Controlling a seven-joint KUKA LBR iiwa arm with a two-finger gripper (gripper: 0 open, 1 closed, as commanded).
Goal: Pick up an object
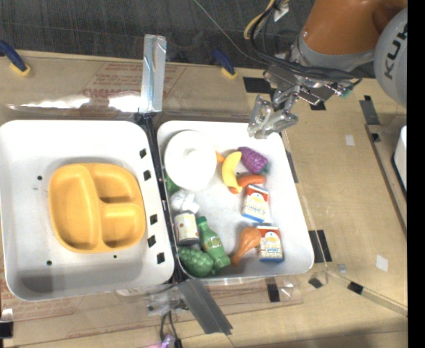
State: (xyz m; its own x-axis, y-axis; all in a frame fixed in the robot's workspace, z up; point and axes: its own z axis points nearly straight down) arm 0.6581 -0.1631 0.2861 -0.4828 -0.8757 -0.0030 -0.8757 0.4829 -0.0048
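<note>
Desk [343, 216]: brown surface carrying two shallow white bins side by side.

Left bin [17, 194]: lies well to the left of the pincer and below it in the view. It holds a yellow divided tray [96, 207].

Right bin [296, 223]: its upper right corner sits directly beneath the pincer. Contents spread below and to the left of the pincer.

Arm [347, 20]: grey with an orange band, entering from the upper right.

Pincer [269, 124]: hangs over the upper right rim of the right bin. Nothing is seen between its fingers. How far the fingers stand apart cannot be told from this angle.

Contents of the right bin, by size:
- White bowl [190, 159], left of the pincer and slightly below.
- Two small cartons [255, 202], below the pincer, one under the other.
- Green bottle [211, 243], far below and to the left.
- Banana [230, 171], below left, near the bowl.
- Purple grapes [253, 159], the nearest item, just below the pincer, not touching it.
</note>
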